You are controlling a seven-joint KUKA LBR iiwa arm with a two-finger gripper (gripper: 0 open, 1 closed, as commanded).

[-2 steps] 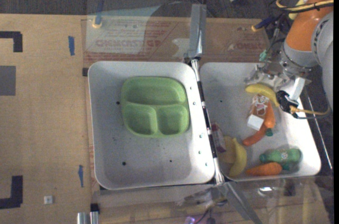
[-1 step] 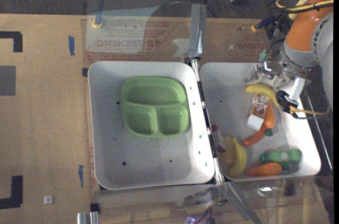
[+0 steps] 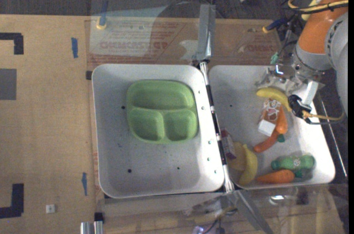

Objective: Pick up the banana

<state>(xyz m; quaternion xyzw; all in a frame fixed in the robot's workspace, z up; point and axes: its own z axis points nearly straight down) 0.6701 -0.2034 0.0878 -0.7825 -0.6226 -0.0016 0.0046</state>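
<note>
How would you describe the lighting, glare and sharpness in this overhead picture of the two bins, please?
In the camera view the light is even and soft, with faint shadows; the left bin looks bright white yet not blown out; a clear sheet behind it shows pale glare; the picture is mildly soft throughout, and the hand above a banana is blurry.

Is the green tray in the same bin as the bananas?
No, the green tray lies in the left bin, while the bananas lie in the right bin.
</note>
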